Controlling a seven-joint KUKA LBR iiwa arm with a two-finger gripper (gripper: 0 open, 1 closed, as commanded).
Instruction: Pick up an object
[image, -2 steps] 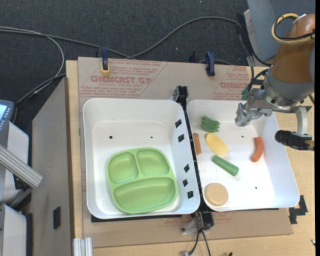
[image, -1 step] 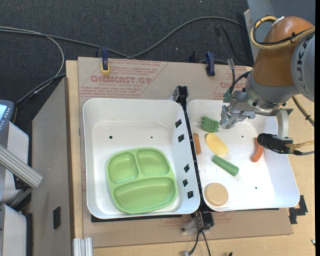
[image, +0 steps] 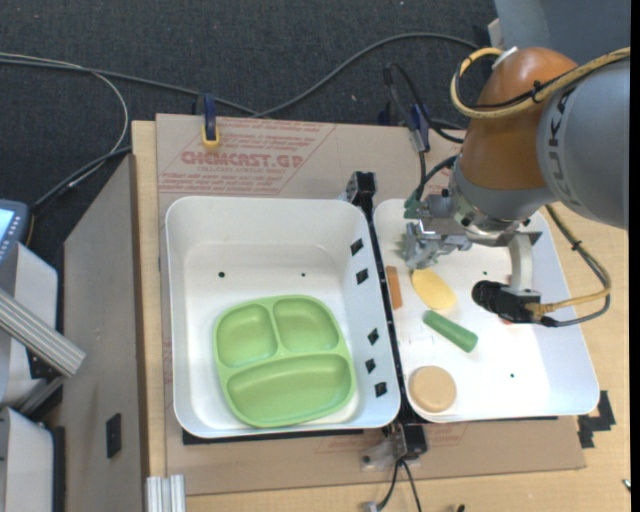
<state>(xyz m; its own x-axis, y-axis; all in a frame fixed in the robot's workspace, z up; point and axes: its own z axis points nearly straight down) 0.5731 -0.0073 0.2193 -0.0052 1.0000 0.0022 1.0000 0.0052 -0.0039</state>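
Arm (image: 540, 120): it reaches in from the right and hangs over the far part of the right bin. Its bulk covers the floor beneath, so anything lying there is hidden. A steep descent could swing the wrist against the near clutter.
Left bin (image: 190, 300): it holds only the plate. There is no risk here unless a lifted piece slips off over the divider.
Right bin (image: 545, 385): all the small pieces lie in its left half, close to the divider wall. A grasp coming down there may strike that wall or jam a piece against it.
Green plate (image: 285, 360): it lies flat in the left bin, well apart from the claw. It is too broad and shallow to be a likely pick.
Gripper (image: 425, 245): it is low over the right bin, just above the far end of the yellow piece. The wrist shadows it, so I cannot tell how far open the claw is, and nothing shows in its hold.
Yellow piece (image: 434, 291): this is the nearest candidate. It is rounded and smooth-looking, so an off-centre close would probably squirt it sideways.
Green stick (image: 450, 331): it lies slantwise just beside the yellow piece and could be nudged or caught along with it.
Tan disc (image: 433, 389): it sits at the near-left corner, touching the rim, where it is hard to straddle.
Orange strip (image: 394, 288): it lies thin against the divider, too small to identify.
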